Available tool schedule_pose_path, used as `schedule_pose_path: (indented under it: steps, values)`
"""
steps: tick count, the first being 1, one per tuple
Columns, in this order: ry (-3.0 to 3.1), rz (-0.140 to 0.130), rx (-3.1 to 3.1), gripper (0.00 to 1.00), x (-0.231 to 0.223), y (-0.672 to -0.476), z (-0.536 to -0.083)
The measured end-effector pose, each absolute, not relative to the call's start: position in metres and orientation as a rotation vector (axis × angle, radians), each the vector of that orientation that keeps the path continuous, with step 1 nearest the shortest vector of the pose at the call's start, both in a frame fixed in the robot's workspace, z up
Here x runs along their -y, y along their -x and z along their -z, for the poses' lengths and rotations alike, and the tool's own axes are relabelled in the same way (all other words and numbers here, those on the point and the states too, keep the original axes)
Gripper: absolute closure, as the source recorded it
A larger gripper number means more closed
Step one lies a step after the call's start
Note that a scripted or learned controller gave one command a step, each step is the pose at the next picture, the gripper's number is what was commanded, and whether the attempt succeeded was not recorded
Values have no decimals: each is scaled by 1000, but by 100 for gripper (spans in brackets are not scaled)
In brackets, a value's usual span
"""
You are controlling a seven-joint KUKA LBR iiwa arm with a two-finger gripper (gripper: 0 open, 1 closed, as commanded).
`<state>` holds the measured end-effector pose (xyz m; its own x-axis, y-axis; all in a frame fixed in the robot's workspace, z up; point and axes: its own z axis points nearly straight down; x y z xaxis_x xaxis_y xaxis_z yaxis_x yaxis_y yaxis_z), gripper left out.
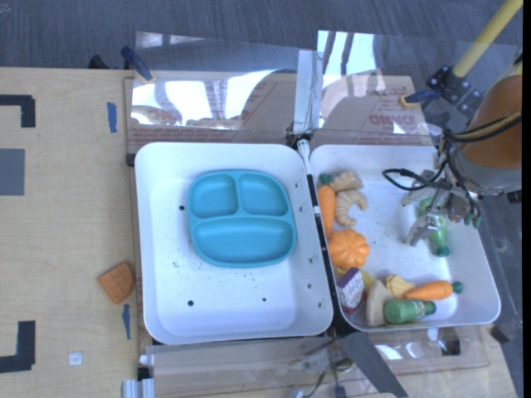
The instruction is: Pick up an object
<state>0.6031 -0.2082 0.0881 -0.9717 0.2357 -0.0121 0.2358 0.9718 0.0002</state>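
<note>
The grey two-finger claw (pixel 426 229) hangs over the right-hand shallow white plastic bin (pixel 390 210), near that bin's right wall, with the arm's orange band (pixel 500 123) above and to the right of it; the metal fingers (pixel 415 232) are splayed a little apart, and a small green bottle-shaped toy (pixel 439 239) sits right at them, though whether it is truly pinched between them I cannot tell.

Below the claw, along the bin's near wall, lies a glossy orange plastic carrot with a green tip (pixel 431 290); just under that, a smooth green plastic bottle lying on its side (pixel 408 310); beside these, a pale cream wedge-shaped piece (pixel 379 301) and a small yellowish lump (pixel 399 284).

Left of the claw, across a bare stretch of speckled bin floor, the clutter thickens; a ribbed round orange toy pumpkin (pixel 349 249); above it a long orange carrot-like piece (pixel 327 208) against the bin's left wall; a knobbly beige croissant-shaped toy (pixel 348 196); lower left, a small packet with purple and red print (pixel 350 288).

Further left still, the second white bin (pixel 166 288) holds a matte blue divided plate with three compartments (pixel 241 218); well beyond it, out on the tan bench (pixel 58 222), rests a little brown waffle-textured square (pixel 117 282).
</note>
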Motion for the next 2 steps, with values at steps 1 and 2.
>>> schedule_pose_path:
  steps: [1,2]
  values:
    - [-290,4,-3116,0,223,-601,-88]
    - [-293,1,-3119,0,200,-599,-88]
